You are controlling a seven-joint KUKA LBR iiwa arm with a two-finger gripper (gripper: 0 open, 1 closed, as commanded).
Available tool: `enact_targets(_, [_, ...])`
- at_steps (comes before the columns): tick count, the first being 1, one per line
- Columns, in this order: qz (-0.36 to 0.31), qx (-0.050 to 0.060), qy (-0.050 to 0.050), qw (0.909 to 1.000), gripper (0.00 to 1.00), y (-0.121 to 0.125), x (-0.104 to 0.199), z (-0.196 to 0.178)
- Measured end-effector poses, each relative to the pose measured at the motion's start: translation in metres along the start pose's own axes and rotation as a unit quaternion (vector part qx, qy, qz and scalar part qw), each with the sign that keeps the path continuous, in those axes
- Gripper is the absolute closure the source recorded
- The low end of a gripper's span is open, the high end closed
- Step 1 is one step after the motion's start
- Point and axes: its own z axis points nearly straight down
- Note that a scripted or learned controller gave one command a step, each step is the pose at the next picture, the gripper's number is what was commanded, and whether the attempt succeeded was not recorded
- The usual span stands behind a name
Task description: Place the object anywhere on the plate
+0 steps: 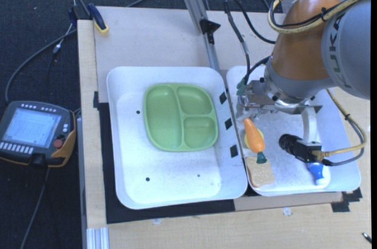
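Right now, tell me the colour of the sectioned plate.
Light green; the plate shows best in the camera view.

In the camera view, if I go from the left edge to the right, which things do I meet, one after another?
Pendant → clamp → plate → carrot → blue item. The sponge below the carrot overlaps it sideways, so I leave it out.

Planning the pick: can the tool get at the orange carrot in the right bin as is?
Probably yes. The tool sits at the tip of the carrot, and nothing lies on it. A tan slice meets its green end and the bin wall runs close alongside, which may crowd the approach.
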Motion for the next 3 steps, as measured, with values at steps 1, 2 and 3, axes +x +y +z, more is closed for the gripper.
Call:
enact_targets(1, [0.0, 0.001, 0.0, 1.0, 1.0, 0.001, 0.056, 0.003])
enact_targets(2, [0.001, 0.0, 0.0, 1.0, 1.0, 0.012, 0.096, 0.009])
enact_targets(3, [0.003, 0.001, -0.001, 1.0, 1.0, 0.019, 0.092, 0.007])
